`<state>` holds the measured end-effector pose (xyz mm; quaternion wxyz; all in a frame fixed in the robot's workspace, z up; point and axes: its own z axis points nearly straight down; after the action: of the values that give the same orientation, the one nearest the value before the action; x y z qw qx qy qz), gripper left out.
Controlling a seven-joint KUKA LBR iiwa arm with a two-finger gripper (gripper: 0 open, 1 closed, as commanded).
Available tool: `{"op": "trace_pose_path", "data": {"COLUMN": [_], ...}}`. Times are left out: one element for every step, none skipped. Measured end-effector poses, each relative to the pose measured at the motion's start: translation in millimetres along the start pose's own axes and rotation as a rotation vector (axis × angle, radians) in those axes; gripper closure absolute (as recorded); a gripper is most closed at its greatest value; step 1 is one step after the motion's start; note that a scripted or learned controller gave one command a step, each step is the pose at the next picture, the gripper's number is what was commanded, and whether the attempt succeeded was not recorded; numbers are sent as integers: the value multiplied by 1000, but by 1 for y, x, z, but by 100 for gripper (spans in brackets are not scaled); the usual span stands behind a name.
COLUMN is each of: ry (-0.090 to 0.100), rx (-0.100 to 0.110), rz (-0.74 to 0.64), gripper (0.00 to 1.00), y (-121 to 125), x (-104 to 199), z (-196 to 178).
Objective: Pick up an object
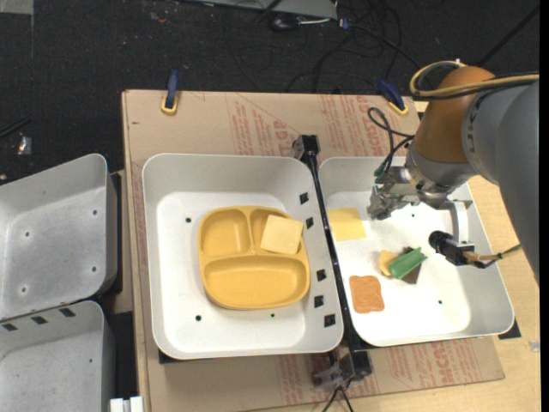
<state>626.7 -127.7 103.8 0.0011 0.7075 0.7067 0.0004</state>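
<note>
The claw (383, 202) hangs over the far part of the right bin (489, 303); whether it is wide or narrow I cannot tell. The yellow cheese slice (346, 226) lies flat just to its near left, so lower squarely over one edge rather than the flat middle.

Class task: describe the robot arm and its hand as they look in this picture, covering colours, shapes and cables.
The arm is a thick, rounded grey tube with a glossy orange band above the wrist. Yellowish cables loop over the band. The hand is small, metallic grey and angular.
</note>
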Motion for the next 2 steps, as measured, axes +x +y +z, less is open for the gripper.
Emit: {"op": "trace_pose_path", "data": {"ry": [0,0], "rx": [-3,-2], "rz": [-3,-3], "gripper": [100,100], "y": [1,-2], "x": [6,8], "z": [-44,-88]}}
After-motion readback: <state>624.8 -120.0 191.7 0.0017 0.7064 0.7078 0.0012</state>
